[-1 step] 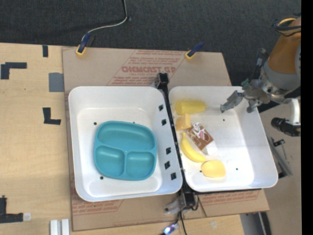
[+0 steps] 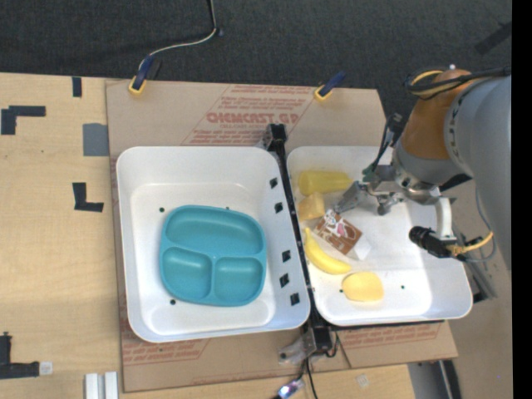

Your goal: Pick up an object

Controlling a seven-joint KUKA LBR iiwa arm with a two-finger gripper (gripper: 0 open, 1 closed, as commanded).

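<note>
The gripper [image 2: 353, 196] is low over the right bin [image 2: 432, 302], near its upper middle part. I cannot tell how its tips stand, and nothing is seen held by it. Behind it the arm [image 2: 453, 127] goes away toward 2 o'clock, with the orange band above the grey wrist.

Just beside the gripper, at 7 o'clock, lies a small brown and white packet [image 2: 342, 233]; its long axis runs from 10 to 4 o'clock. The banana [image 2: 324, 258] touches the packet's lower left side and curves from 11 to 4 o'clock. A yellow block [image 2: 322, 180] lies at 10 o'clock of the gripper, its long side left to right. A lemon [image 2: 362, 288] rests at 6 o'clock. The left bin [image 2: 137, 248] holds a teal divided plate [image 2: 213, 254].
</note>
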